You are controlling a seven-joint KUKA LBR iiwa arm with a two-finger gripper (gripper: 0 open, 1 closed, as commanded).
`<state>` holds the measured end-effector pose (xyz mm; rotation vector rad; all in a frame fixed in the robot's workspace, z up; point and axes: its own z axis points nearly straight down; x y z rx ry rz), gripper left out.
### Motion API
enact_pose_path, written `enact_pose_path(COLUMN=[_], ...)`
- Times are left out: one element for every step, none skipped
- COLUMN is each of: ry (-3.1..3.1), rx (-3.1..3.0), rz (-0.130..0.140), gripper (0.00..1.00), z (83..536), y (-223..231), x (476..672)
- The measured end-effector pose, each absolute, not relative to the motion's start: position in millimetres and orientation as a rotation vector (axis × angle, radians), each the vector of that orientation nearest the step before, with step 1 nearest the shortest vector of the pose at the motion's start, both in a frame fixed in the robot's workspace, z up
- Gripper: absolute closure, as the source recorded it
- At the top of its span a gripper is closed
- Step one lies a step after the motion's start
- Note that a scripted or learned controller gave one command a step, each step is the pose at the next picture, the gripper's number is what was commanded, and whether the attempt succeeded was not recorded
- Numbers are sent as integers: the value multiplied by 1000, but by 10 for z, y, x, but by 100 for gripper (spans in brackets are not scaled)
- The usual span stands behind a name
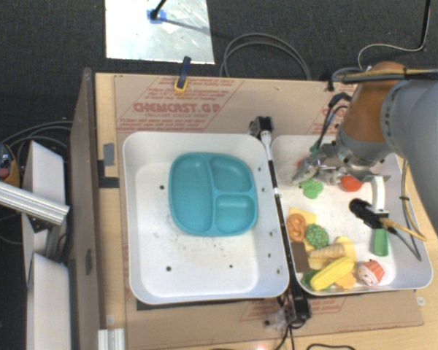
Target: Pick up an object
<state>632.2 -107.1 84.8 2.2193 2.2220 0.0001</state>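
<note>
Toys are lying heaped at the near end of the right bin (pixel 416 272): a yellow corn cob (pixel 331 272), a small red-and-white piece (pixel 370 272), and a green broccoli head (pixel 317 235) just behind the corn. That crowding looks like a reason for the arm to be working farther back, where pieces sit apart. There the gripper (pixel 319 169) is hanging low over a loose green piece (pixel 312 189), just above it, probably lining up a grab. Whether the claw is spread or closed I cannot tell. Left of that bin, the teal divided plate (pixel 212 194) is sitting alone in the left bin (pixel 142 268).
</note>
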Motion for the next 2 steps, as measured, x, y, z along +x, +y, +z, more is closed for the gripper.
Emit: enact_pose_path(ry=[2221, 2227], rx=[2218, 2214], rz=[4, 3], gripper=[0, 0], z=[852, 847], y=[-1129, -894], x=[6361, 6388])
